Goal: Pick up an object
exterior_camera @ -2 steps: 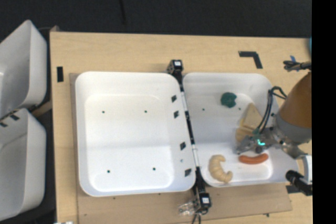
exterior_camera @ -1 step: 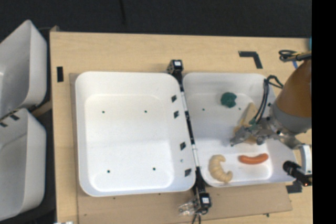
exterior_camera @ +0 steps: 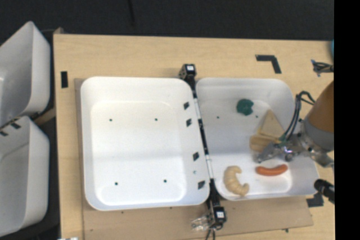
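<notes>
Gripper [exterior_camera: 270,150]: low in right bin [exterior_camera: 225,93], finger state unreadable. Sausage [exterior_camera: 272,170] just below at 6 o'clock; croissant [exterior_camera: 236,181] at 8; wedge [exterior_camera: 269,129] touching at 12; green ball [exterior_camera: 244,107] at 11. Advice: centre over sausage, clear of wedge, before closing.

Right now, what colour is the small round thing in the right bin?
Dark green ball, seen in the camera view.

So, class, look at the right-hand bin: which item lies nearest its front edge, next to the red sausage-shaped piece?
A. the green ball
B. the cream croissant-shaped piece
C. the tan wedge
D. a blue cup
B: the cream croissant-shaped piece lies low in the right-hand bin, left of the red sausage-shaped piece, while the green ball and tan wedge sit farther back.
</notes>
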Tool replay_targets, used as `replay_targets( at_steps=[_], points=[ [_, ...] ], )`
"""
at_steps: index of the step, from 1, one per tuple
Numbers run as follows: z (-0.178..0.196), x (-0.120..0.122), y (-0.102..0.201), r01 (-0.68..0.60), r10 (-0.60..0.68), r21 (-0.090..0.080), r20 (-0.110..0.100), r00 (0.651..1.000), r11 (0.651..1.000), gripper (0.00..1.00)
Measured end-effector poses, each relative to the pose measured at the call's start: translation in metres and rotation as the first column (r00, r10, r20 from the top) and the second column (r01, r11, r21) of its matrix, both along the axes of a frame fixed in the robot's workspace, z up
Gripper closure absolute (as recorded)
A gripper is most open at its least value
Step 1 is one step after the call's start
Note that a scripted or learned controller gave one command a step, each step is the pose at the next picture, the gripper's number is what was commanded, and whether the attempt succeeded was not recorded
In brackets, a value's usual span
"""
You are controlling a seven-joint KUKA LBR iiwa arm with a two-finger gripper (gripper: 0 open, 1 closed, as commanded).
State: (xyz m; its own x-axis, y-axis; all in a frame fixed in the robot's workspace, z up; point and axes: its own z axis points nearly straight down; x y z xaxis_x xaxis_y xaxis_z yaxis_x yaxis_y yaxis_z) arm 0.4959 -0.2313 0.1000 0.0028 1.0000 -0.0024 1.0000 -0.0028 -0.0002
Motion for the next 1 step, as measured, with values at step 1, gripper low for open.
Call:
replay_targets(
  at_steps=[1],
  points=[
    [0.0011, 0.0515, 0.054, -0.01, 0.01, 0.001, 0.004, 1.0, 1.0, 0.0]
  ],
)
